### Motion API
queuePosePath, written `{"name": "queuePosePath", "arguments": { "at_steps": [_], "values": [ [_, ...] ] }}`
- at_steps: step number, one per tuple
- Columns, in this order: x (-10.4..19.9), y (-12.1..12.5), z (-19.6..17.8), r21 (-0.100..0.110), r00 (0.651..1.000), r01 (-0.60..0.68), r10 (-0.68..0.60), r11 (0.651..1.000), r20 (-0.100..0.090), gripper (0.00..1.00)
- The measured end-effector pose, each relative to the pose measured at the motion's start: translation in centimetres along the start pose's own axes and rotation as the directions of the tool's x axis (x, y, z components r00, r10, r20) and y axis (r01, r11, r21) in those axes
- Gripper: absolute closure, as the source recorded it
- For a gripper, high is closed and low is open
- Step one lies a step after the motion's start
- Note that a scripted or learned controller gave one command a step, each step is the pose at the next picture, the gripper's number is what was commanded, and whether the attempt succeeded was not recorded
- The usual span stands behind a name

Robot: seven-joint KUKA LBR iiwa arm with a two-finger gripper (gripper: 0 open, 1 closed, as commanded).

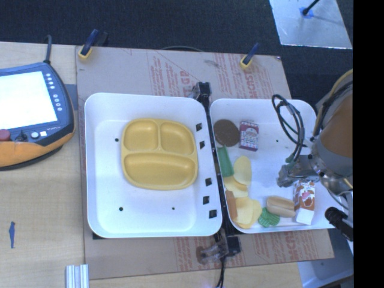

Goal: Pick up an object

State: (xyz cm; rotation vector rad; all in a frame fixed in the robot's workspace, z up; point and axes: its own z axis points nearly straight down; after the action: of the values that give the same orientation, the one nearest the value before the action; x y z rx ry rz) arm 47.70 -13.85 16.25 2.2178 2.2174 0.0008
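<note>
The right white bin (264, 108) holds several toy foods. A brown round cookie (226, 132) and a small red-and-white box (248, 135) lie at its far left. Below them are a green stick (224, 161), pale yellow slices (242, 171), a yellow wedge (248, 212), a green ruffled piece (269, 219) and a tan bun (279, 206). A white carton with red print (305, 201) lies near the right wall. My gripper (292, 174) hangs low over the bin's right side, just above the carton and the bun, with nothing visibly held.
The left white bin (99, 161) holds a yellow divided plate (159, 153). A black cable (289, 120) loops over the right bin's far corner. An orange-and-grey control pendant (30, 113) lies on the bench at the left. Clamps sit between the two bins.
</note>
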Motion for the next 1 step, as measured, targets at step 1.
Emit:
{"name": "queuePosePath", "arguments": {
  "at_steps": [1],
  "values": [
    [4.23, -0.17, 7.23, 0.008, 1.000, 0.007, -0.007, 1.000, -0.005, 1.00]
  ]
}}
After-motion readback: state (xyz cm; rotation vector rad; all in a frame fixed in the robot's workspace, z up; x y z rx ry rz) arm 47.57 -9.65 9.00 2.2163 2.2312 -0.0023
